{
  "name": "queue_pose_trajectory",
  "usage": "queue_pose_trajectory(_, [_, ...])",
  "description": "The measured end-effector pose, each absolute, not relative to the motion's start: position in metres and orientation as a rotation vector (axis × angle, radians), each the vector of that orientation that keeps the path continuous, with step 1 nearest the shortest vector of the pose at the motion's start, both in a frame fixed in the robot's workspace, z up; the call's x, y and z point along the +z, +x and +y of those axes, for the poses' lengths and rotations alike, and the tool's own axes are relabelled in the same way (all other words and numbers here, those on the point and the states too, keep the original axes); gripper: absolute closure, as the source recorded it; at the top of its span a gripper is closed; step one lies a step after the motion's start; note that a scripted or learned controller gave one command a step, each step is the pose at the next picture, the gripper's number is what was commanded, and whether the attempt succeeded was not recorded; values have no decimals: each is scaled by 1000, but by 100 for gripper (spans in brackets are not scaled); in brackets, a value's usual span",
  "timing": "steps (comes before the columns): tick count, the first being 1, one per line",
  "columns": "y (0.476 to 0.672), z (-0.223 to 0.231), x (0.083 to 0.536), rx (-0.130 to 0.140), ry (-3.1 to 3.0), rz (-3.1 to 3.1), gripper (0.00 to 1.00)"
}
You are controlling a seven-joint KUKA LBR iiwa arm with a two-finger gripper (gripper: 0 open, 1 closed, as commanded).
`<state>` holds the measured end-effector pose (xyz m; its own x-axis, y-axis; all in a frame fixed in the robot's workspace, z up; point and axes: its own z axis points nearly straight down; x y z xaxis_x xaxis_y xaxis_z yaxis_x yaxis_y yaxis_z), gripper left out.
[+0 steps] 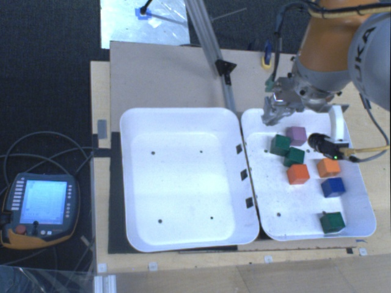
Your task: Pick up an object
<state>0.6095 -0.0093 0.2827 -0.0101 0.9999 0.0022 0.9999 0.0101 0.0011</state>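
A: Gripper (273, 116) hanging at the upper edge of the right bin (366, 215), upper right of frame. Nothing visible between its tips. Released or clenched, impossible to tell at this slant.

B: Candidates?

A: All in the right bin, right of centre. Two green blocks (281, 144) touching, just below the gripper; purple block (297, 134) just beside them. Orange block (298, 174) lower down, blue block (333, 187) to its right, another green block (332, 222) near the bottom right corner.

B: Best approach?

A: Probably go for a loner, orange or blue, well apart from neighbours. Straight down, jaws either side of flat faces, squared to the block. Crowded green-purple cluster likely to jam a finger or nudge a neighbour.

B: Hard to read?

A: Small orange thing (328, 166) partly behind the black fitting (321, 143) on the arm; shape uncertain. Wrist covering the bin's far corner. Left bin (131, 224) showing only small dark marks.
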Motion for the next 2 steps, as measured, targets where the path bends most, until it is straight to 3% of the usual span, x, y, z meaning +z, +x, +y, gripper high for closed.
queue_pose_trajectory(2, [588,84,254,-2,-2209,-2231,100])
